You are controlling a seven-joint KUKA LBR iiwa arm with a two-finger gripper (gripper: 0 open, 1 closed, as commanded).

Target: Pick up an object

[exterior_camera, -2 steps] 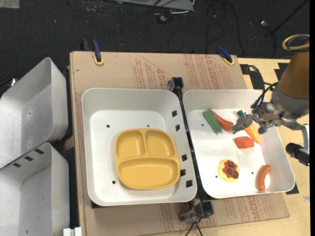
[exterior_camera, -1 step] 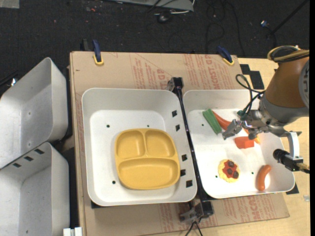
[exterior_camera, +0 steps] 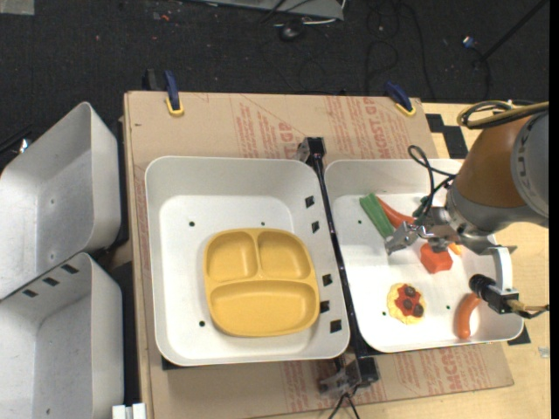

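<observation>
Two shallow white plastic bins sit side by side. The left bin (exterior_camera: 175, 234) holds a glossy yellow three-compartment tray (exterior_camera: 260, 281). The right bin (exterior_camera: 367, 334) holds a flat green strip (exterior_camera: 378, 214), an orange block (exterior_camera: 436, 259), a round toy pizza (exterior_camera: 406, 303) and a smooth sausage (exterior_camera: 465, 315). The metal gripper (exterior_camera: 410, 234) hovers beside the block, its fingers' spacing unclear.

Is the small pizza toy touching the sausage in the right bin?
Apart. The camera view shows bare white bin floor between the pizza toy and the sausage.
</observation>
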